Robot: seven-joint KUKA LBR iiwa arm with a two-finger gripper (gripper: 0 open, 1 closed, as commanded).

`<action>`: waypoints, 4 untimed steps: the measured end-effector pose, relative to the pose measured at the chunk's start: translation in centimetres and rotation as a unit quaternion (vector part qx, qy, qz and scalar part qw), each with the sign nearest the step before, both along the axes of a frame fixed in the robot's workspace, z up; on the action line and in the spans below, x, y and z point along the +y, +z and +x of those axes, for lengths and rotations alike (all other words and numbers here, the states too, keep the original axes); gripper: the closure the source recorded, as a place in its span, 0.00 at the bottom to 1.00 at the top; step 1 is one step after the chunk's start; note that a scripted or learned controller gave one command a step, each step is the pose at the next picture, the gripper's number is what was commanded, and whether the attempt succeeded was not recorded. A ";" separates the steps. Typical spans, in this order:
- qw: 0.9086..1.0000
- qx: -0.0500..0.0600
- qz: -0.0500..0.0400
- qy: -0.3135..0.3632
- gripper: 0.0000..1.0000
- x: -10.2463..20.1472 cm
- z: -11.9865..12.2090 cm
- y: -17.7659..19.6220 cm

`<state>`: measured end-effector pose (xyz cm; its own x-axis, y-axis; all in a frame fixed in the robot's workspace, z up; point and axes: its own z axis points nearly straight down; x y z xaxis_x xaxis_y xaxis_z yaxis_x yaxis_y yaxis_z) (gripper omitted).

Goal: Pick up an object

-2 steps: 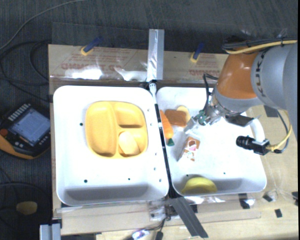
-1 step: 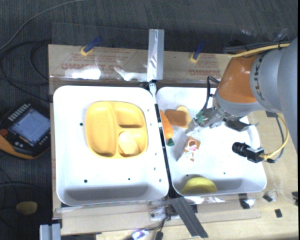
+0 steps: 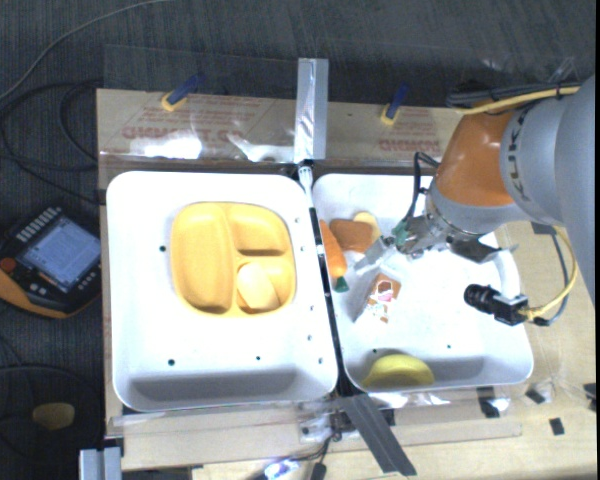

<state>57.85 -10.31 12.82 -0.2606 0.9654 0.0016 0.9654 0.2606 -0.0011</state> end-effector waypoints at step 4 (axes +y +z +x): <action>0.999 0.001 -0.001 -0.034 0.00 0.1 -0.6 -1.9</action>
